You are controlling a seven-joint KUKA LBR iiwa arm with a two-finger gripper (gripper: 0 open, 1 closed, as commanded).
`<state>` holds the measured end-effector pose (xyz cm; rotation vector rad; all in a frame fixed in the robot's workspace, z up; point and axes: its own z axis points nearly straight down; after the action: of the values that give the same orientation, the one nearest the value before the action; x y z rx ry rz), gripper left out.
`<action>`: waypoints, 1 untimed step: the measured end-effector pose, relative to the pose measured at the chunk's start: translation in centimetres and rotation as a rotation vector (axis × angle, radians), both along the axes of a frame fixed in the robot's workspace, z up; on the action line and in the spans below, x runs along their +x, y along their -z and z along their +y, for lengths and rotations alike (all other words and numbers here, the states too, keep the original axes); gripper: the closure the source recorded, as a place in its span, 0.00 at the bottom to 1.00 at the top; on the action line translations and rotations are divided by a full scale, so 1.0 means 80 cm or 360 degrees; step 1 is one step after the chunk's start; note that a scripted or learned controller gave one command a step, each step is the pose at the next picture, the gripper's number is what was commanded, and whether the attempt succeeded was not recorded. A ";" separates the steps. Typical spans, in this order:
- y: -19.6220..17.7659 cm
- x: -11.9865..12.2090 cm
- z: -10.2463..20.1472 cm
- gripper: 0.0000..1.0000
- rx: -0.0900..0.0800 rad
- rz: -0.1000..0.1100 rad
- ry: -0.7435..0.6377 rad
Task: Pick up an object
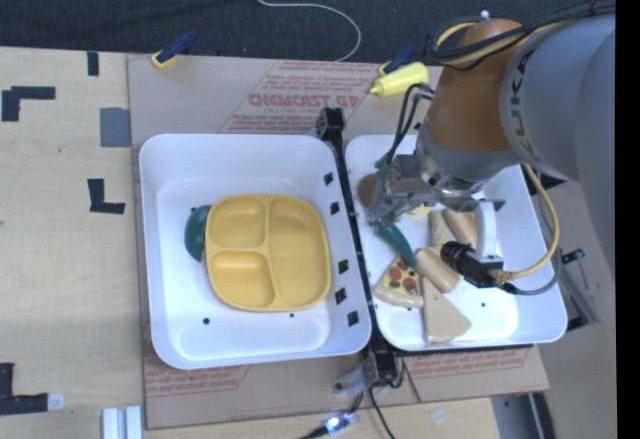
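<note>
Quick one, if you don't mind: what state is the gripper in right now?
Gripper: low in the right bin above the toy food; open or shut cannot be told.

Two white bins (160, 227); one yellow divided plate (268, 252); one teal item (196, 232) beneath it; one pizza slice (402, 282); several tan bread-like pieces (445, 317), count unclear.

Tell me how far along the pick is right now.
Done: the gripper is down in the right bin, by a teal utensil. In hand: nothing visibly held. Left: grasp and lift; the pizza slice and bread pieces lie on the floor, and the yellow tray sits in the left bin.
</note>
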<state>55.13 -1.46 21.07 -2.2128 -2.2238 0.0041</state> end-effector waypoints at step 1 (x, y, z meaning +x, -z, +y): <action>-0.030 -0.029 0.025 1.00 0.0000 -0.0003 0.0004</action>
<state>52.79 0.51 23.44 -2.2162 -2.2223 0.0022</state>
